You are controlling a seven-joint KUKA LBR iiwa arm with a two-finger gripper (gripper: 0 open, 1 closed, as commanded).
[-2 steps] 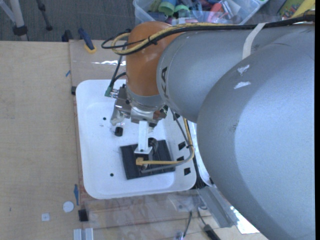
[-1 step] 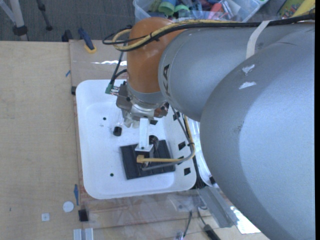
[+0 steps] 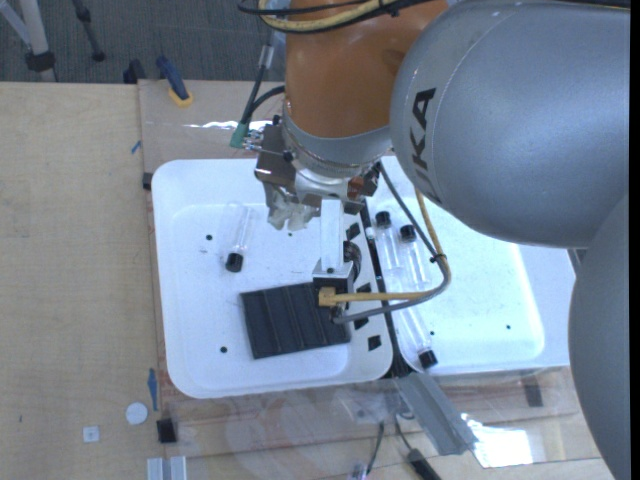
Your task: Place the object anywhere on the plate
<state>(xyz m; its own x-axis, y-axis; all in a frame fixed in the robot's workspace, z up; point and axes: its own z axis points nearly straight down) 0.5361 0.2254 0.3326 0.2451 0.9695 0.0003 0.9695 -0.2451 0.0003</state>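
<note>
Approach seems the step in hand: the hand [image 3: 291,211] hangs over the left bin [image 3: 190,303], clenched or released I cannot tell, just right of the clear tube [image 3: 238,234] lying beyond the dark plate [image 3: 290,323], so next it must shift left and grasp it.

Plate [image 3: 292,322] at the front of the left bin [image 3: 185,308], capped tube [image 3: 239,234] behind it.
</note>
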